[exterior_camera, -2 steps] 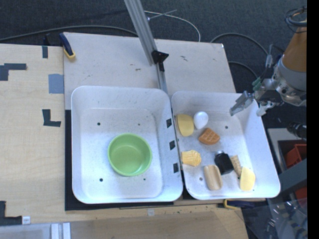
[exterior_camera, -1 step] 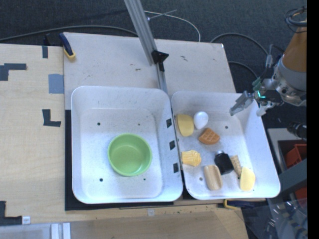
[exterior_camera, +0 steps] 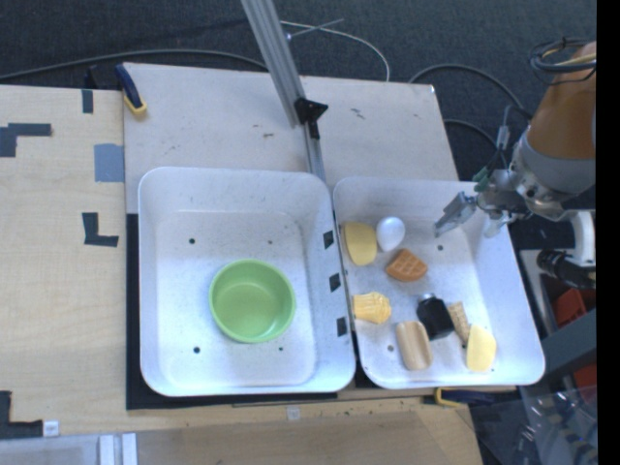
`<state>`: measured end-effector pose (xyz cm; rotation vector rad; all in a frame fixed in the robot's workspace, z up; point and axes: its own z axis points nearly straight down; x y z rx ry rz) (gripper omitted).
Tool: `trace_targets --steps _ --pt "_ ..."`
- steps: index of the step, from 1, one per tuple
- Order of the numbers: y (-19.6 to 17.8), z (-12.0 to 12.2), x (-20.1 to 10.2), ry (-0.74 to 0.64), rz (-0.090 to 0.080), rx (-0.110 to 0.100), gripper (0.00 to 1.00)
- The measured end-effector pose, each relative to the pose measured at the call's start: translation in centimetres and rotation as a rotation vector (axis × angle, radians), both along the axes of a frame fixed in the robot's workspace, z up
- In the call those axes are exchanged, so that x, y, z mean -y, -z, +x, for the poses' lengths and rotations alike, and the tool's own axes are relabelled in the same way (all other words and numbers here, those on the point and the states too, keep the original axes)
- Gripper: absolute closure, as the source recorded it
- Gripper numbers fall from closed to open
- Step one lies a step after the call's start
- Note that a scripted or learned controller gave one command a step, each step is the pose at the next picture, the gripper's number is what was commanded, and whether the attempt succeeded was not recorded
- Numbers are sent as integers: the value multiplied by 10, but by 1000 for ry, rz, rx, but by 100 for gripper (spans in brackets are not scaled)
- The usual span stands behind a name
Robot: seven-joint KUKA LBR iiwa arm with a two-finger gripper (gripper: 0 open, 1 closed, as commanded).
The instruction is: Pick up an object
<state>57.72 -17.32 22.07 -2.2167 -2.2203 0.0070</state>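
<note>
The right bin holds several small objects: a yellow block, a white egg-shaped piece, an orange wedge, a yellow ridged piece, a black object, a tan cylinder and a yellow piece. My gripper hangs over the bin's upper right part, above and to the right of the white piece. Its fingers are spread open with nothing between them.
A green bowl sits in the left bin. A metal pole slants across the back of the bench. Cables lie behind the right bin. A blue and yellow clamp rests at the back left.
</note>
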Motion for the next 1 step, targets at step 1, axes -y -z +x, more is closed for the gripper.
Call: trace_targets --steps 1 --pt "53 7 -7 -1 1 -1 0"
